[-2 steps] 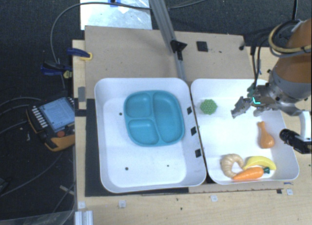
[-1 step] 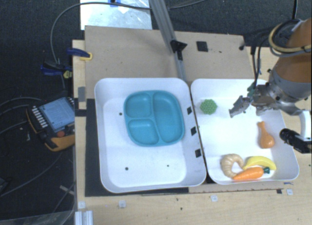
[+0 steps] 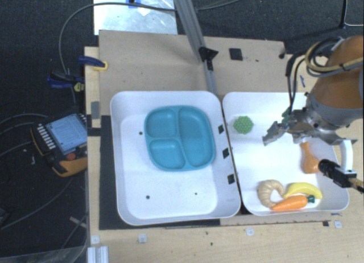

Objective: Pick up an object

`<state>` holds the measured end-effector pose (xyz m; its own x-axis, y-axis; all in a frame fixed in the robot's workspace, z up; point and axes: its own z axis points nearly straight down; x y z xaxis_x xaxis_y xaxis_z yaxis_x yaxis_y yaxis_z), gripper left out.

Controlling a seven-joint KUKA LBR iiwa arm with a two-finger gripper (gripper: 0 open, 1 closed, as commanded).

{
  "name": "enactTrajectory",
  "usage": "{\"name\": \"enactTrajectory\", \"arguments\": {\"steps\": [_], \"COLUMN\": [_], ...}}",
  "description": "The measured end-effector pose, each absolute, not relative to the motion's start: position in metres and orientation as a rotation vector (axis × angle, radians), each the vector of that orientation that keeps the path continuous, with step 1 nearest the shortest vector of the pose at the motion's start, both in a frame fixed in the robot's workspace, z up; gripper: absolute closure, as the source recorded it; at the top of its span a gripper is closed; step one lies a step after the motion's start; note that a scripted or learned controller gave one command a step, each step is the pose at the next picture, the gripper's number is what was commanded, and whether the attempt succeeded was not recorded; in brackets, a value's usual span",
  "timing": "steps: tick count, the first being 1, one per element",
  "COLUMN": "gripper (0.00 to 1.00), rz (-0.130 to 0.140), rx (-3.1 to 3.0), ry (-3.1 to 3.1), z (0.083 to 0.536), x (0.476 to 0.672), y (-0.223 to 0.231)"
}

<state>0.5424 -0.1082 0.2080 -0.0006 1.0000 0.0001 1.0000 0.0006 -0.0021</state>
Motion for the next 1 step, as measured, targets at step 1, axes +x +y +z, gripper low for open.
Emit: {"name": "enactTrajectory", "arguments": {"steps": [1], "gripper": [0.00], "rz": [0.003], "rx": [-2.220], "ry": [-2.221], "z": [0.1643], "x": [0.5443], "y": [-0.1137]}}
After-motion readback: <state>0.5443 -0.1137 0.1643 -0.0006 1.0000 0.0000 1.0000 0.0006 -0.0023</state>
